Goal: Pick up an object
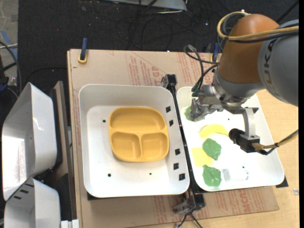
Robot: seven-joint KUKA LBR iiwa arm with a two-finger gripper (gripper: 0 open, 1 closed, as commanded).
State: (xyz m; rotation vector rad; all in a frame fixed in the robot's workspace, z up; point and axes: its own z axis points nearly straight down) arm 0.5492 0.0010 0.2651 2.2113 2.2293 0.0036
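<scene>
Nearest the worktop's front edge, in the right bin (266, 172), lies a green piece (212, 176) at the bin's front left, with a pale clear piece (236, 175) just beside it on the right. Behind these come a yellow piece (199, 156), a second green piece (212, 148) and, farther back, a yellow slice (213, 129) lying crosswise with its long axis roughly along the bin's width. The left bin (95, 127) holds a yellow divided plate (139, 133) at its middle. The hand (195, 111) hangs low over the back left part of the right bin, over a small green bit (188, 113) by the bin's left wall; whether its fingers are apart or closed cannot be told, and nothing can be seen held. The likeliest targets lie just frontward of the hand, toward the worktop's front edge: the yellow slice nearest, then the green piece.
</scene>
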